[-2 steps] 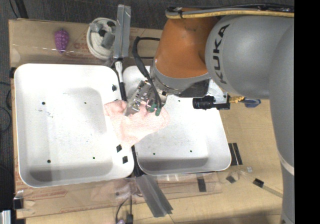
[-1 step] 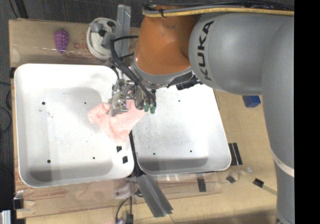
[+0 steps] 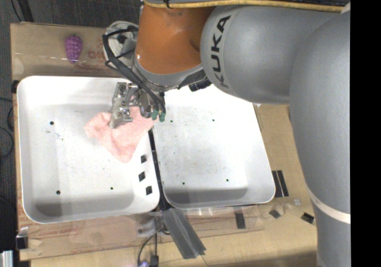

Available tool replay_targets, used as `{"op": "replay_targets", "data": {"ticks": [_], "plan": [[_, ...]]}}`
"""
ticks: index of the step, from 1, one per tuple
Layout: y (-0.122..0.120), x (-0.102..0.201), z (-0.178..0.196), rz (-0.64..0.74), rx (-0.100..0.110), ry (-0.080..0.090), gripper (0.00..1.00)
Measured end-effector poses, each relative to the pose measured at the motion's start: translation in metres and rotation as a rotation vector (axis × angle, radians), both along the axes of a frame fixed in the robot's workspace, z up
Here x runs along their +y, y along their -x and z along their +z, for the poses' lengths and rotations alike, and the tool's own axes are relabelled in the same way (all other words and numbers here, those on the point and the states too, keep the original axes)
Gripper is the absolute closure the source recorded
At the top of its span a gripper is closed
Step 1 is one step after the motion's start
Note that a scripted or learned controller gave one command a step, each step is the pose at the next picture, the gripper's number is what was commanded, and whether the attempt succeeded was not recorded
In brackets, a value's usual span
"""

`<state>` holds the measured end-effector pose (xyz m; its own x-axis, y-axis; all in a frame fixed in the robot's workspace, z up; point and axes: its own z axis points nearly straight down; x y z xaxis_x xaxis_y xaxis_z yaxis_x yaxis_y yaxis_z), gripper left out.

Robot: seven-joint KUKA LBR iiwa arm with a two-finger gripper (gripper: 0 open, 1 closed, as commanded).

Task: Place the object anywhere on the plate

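A crumpled pink cloth-like object [image 3: 119, 134] lies in the left white bin [image 3: 41, 159], near the bin's right wall. My gripper [image 3: 123, 116] hangs over the cloth's upper edge, right at or touching it. The grey arm with its orange band reaches in from the upper right and covers the back of both bins.
The right white bin [image 3: 208, 153] sits beside the left one, their walls meeting near the cloth. A small purple grape-like object [image 3: 73, 48] rests on the bench beyond the left bin's far left corner. Black tape marks lie along the bins' shared edge.
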<state>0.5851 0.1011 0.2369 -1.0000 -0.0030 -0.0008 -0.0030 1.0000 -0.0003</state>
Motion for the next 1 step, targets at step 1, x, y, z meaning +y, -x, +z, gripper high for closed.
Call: {"op": "replay_targets", "data": {"ticks": [1], "plan": [[-0.016,0.0496,-0.0027,0.003,0.0,0.001,1.0]]}}
